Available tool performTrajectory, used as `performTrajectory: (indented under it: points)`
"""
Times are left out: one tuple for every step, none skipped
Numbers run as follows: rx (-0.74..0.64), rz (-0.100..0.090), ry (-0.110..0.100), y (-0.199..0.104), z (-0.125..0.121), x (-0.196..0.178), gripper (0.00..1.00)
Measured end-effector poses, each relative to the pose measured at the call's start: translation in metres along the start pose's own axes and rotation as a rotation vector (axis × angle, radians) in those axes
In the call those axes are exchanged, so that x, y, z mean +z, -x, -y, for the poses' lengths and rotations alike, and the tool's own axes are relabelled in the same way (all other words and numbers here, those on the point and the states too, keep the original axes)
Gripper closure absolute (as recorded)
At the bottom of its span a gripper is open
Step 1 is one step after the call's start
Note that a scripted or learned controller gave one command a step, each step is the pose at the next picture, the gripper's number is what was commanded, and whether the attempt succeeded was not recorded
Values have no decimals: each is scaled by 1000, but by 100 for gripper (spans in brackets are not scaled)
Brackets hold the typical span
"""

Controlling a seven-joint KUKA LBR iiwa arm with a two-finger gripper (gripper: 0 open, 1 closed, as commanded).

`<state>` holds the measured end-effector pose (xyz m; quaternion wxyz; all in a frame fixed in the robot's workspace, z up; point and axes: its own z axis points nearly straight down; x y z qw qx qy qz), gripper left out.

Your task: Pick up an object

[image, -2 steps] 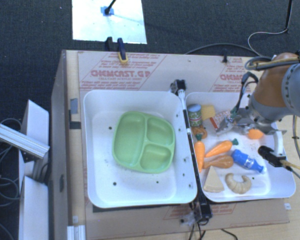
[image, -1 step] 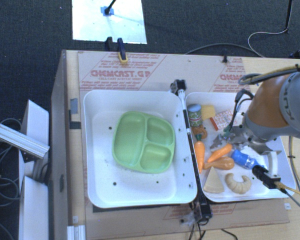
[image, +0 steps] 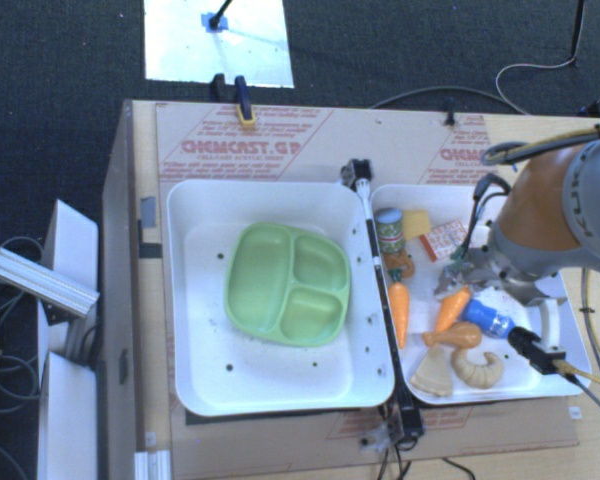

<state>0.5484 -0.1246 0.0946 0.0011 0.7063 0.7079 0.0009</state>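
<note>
The gripper (image: 458, 276) is hanging over the right bin (image: 570, 383), beside an orange carrot (image: 451, 310); whether it is gripping I cannot tell. That toy is looking light, stiff, slick: best taken across its middle. The left bin (image: 195, 268) is holding a green tray (image: 286, 283).

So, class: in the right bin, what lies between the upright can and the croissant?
In the camera view, between the can and the croissant lie two carrots and a chicken drumstick.
</note>
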Motion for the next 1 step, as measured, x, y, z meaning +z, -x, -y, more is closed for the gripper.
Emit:
performTrajectory:
  points:
    - [-1, -1, 1, -68, -26, -126, 100]
